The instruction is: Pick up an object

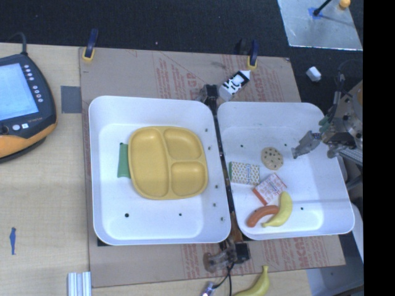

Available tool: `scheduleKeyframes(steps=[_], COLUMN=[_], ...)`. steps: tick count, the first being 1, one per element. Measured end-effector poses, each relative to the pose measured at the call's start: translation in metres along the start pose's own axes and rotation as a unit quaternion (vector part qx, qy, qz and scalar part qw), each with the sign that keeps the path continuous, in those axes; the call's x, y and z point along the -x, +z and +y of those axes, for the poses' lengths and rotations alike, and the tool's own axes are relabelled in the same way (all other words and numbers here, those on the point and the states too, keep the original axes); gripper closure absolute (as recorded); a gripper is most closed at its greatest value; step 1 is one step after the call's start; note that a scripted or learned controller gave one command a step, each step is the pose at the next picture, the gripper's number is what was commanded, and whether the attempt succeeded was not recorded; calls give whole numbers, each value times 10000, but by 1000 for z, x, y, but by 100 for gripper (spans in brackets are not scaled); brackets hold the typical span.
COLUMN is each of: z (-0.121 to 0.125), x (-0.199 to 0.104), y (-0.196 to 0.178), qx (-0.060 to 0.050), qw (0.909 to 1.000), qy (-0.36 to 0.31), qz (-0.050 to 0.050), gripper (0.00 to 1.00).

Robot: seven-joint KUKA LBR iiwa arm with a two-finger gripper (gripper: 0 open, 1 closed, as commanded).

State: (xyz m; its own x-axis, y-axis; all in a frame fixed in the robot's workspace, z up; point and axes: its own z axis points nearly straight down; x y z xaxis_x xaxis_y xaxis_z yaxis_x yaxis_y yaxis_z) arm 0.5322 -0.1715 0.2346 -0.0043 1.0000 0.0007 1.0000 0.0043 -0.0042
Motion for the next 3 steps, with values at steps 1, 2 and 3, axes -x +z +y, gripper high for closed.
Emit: scheduleKeyframes(steps=[1, 2, 3], z=[39, 57, 59], x=[-29, -26, -24], y=[63, 144, 130], qx=[-15, -16, 7], qw=[10000, 10000, 10000], qy=[-11, -12, -21], qz=[-4, -6, -15], gripper=[0, 0, 100])
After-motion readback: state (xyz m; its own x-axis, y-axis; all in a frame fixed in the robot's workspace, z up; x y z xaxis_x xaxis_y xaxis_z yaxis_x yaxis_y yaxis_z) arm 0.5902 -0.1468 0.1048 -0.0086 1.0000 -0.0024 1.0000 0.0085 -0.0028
